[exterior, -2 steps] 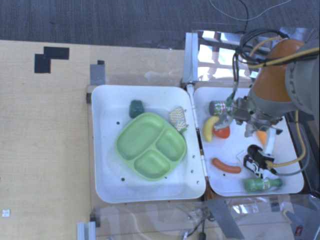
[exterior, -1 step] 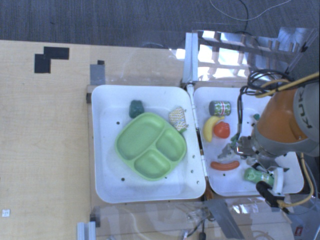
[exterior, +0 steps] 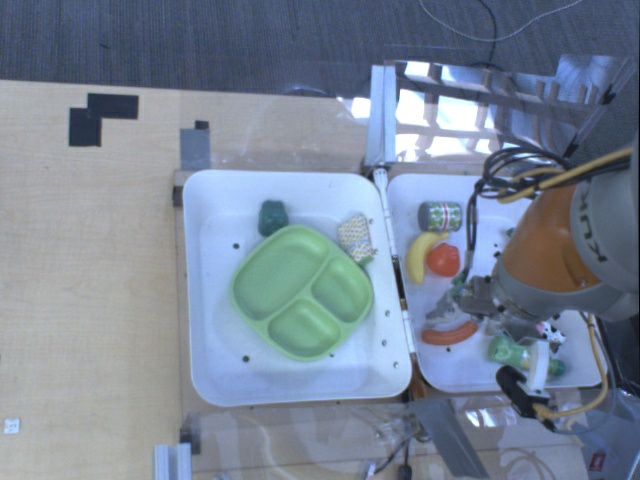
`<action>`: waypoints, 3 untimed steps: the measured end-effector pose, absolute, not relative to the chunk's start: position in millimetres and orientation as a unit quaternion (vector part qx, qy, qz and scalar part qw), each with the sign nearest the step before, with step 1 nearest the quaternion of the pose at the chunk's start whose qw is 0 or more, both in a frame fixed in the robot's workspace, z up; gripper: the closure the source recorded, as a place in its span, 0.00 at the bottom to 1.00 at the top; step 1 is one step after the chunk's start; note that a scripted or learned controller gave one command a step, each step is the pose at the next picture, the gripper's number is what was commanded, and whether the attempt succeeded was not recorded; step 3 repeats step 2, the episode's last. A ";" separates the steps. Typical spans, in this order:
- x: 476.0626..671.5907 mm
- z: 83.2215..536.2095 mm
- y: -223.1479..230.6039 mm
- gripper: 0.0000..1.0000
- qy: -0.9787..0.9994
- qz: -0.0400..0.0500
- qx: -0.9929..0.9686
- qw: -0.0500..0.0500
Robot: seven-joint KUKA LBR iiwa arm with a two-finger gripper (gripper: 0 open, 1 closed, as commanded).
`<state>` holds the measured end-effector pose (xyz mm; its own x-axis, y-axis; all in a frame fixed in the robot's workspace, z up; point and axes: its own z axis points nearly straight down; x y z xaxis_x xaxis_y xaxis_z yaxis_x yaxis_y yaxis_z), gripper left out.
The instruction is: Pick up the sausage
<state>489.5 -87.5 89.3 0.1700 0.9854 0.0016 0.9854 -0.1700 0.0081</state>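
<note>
Over right bin [exterior: 436, 368] — gripper [exterior: 452, 310] low, touching sausage [exterior: 450, 333].

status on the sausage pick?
End effector low in right bin, just above sausage. Sausage lying flat, not gripped. Tomato and banana close by.

No legible text, brand, number or sign anywhere in the camera view. The can [exterior: 440, 215] in the right bin [exterior: 404, 268] carries a printed label, but its lettering is too small and blurred to read. The grey arm [exterior: 612, 223] to the right of the can shows faint dark lettering, partly cut off and not readable. On the tabletop [exterior: 90, 298], far left of the can, black patches [exterior: 100, 116] carry no characters.
</note>
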 end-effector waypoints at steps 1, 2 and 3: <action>493.1 100.8 -87.0 1.00 0.645 0.006 0.764 0.006; 495.8 184.9 -19.6 1.00 0.785 0.001 0.619 0.002; 495.8 184.9 -19.6 1.00 0.785 0.001 0.619 0.002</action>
